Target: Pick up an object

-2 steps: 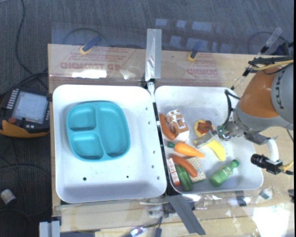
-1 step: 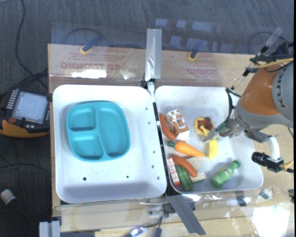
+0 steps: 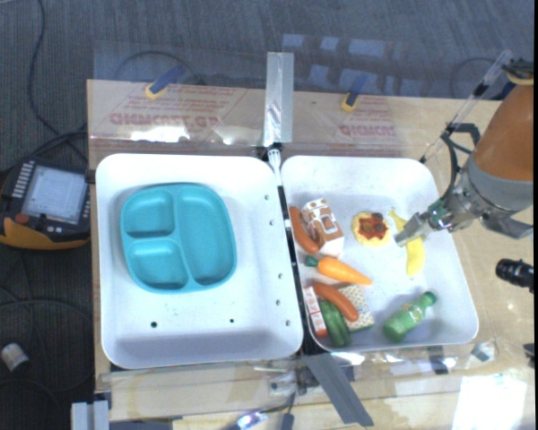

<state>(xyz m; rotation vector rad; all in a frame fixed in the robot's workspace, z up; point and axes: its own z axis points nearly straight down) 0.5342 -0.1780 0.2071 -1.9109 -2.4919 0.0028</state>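
Blue plate [image 3: 177,236] left bin [image 3: 117,330]; carrot [image 3: 339,269] right bin [image 3: 448,321].

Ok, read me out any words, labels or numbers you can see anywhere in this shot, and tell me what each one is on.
None can be read with confidence.
Red lettering on the clear sheet behind the left bin: mirrored and blurred, unreadable.
Red lettering on the sheet behind the right bin: too faint.
Screen of the handheld pendant on the floor: too small.
White and orange carton: print too small.
Green bottle label: blurred.
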